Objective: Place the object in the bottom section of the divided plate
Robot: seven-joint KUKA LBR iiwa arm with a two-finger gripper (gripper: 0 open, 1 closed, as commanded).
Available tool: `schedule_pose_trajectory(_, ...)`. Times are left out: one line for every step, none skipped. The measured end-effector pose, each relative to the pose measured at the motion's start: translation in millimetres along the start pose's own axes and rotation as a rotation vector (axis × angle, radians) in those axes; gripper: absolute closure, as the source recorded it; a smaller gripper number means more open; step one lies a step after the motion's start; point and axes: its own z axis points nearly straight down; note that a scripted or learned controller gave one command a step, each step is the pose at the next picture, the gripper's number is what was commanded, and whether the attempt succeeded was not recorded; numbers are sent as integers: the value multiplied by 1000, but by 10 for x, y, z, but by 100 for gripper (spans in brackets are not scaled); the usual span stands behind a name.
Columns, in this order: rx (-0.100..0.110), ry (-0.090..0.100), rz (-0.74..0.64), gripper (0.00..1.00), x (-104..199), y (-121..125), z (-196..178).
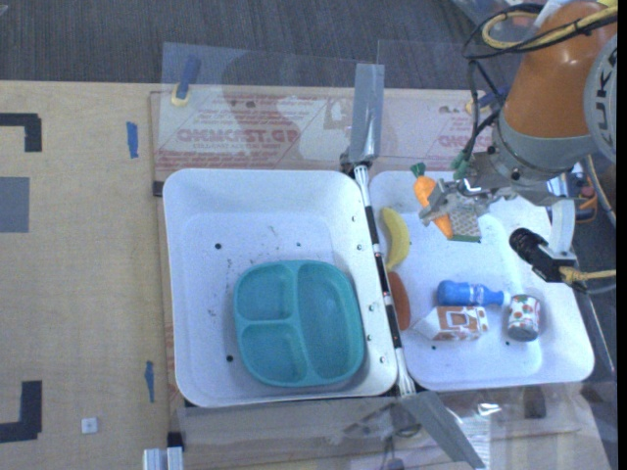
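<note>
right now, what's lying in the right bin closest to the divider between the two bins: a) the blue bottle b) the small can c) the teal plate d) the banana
d, the banana lies along the left wall of the right bin, next to the divider, while the blue bottle and the small can sit further right and the teal divided plate is in the left bin.

One fixed camera looks down slantwise on both bins (196, 262).
</note>
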Motion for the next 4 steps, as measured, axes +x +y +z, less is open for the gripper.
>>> schedule_pose_trajectory(3, 2, -34, 100, 698, -385, 522)
schedule_pose_trajectory(1, 1, -33, 0, 692, -383, 518)
schedule_pose_trajectory(0, 1, -176, 0, 1432, -319, 496)
schedule_pose_trajectory(1, 1, -107, 0, 1954, -590, 238)
